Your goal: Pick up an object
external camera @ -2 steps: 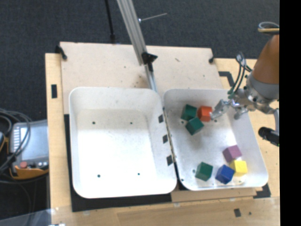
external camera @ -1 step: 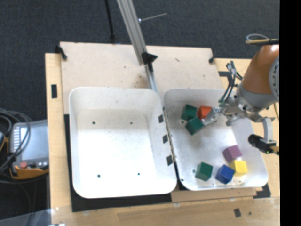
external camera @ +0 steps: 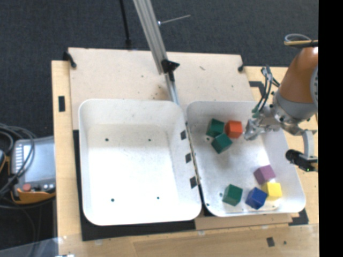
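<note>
The right bin (external camera: 278, 143) holds several small cubes. An orange cube (external camera: 233, 128) lies near its back, with two green cubes (external camera: 215, 127) (external camera: 221, 142) touching or close beside it on the left. Near the front edge sit a third green cube (external camera: 232, 194), a blue cube (external camera: 256, 197), a yellow cube (external camera: 274, 189) and a purple cube (external camera: 264, 173). My gripper (external camera: 252, 130) hangs just right of the orange cube, low over the bin floor. Nothing shows between its fingers.
The left bin (external camera: 134, 111) stands beside the right one. A slanted aluminium rail (external camera: 153, 33) rises from the bench behind the bins. A control pendant (external camera: 32, 170) and cables lie off the bench at the left.
</note>
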Motion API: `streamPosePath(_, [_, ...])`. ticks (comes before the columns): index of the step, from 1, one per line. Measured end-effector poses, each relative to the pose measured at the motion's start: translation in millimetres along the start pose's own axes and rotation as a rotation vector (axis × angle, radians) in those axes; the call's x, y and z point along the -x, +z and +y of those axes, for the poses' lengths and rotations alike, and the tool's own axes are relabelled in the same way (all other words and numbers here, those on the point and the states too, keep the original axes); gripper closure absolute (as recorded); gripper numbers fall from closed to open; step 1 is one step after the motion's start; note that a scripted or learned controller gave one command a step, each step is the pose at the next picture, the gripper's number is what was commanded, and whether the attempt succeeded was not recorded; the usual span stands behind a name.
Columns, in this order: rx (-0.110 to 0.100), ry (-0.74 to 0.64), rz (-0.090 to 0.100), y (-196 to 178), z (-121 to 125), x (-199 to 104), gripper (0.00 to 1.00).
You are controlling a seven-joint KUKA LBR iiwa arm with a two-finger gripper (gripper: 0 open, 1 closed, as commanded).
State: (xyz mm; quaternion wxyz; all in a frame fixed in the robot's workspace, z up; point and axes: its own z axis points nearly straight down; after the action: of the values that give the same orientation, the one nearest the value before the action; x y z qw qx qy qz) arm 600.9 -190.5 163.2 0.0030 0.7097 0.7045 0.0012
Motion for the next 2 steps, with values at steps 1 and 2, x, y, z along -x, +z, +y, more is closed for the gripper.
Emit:
streamPosePath(1, [0.001, 0.000, 0.000, -45.4, -3.6, 2.0, 1.00])
streamPosePath(2, [-0.006, -0.001, 0.001, -37.9, -3.4, 3.2, 1.00])
